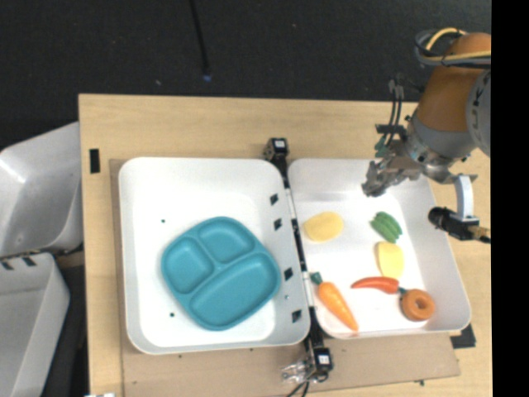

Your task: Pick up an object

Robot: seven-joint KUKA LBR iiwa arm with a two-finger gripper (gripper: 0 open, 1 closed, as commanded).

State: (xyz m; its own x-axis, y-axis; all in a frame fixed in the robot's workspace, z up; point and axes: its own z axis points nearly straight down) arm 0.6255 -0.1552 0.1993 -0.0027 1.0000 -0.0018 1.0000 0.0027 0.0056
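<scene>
Gripper (374, 184), finger state indiscernible, poised over the upper part of the right bin (347, 176), holding nothing visible. At its 6 o'clock, a green pepper-like piece (386, 226); beyond it, a pale yellow piece (391, 260). At 7 o'clock, a rounded yellow lemon-like piece (322, 227). Farther toward 6 o'clock lie a slim red chili (376, 284), an orange ring-shaped piece (417, 304) and an orange carrot (337, 304). At 8 o'clock, the left bin (149, 188) holds a blue divided plate (220, 271).

A blue divided plate (219, 271) lies in the left white bin (136, 222) on the wooden table (165, 118), against a dark floor (248, 31).
</scene>
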